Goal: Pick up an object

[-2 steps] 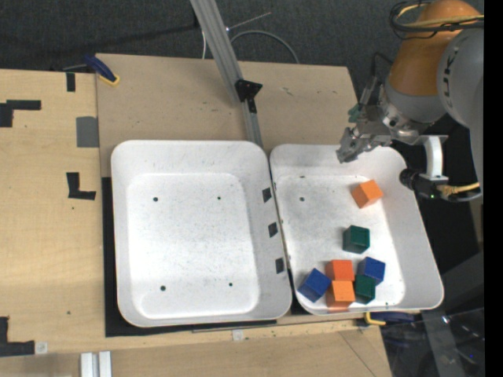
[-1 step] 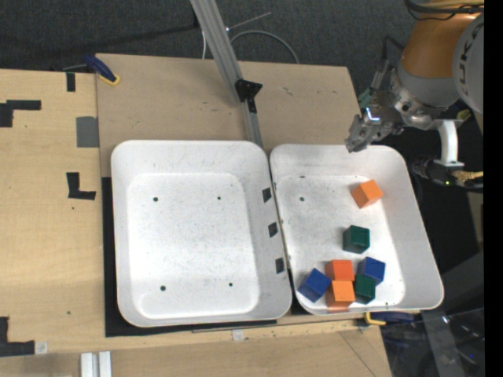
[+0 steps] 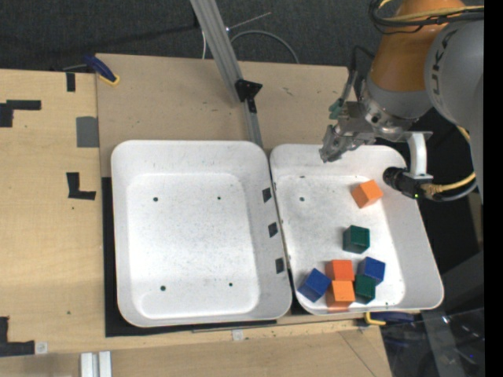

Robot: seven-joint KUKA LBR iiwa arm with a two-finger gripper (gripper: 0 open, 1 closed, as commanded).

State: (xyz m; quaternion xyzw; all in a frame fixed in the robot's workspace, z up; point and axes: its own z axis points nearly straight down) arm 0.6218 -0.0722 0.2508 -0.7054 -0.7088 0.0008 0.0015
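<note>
Claw (image 3: 332, 149) over the right bin's (image 3: 314, 163) far rim, its grip state impossible to tell; orange block (image 3: 366, 192) lies near it, remaining blocks clustered at the near end

Two white bins, left (image 3: 189, 226) and right (image 3: 314, 179), flecked with dark specks, on a tan table (image 3: 47, 234) marked with black tape pieces. Orange cube (image 3: 366, 192) apart from the rest; dark green cube (image 3: 356, 238) below it. Clustered: blue cube (image 3: 315, 283), blue cube (image 3: 373, 269), two orange cubes (image 3: 341, 281), another green cube (image 3: 365, 288). Grey arm (image 3: 464, 61) banded in orange; metallic grey pincer (image 3: 330, 151).
</note>
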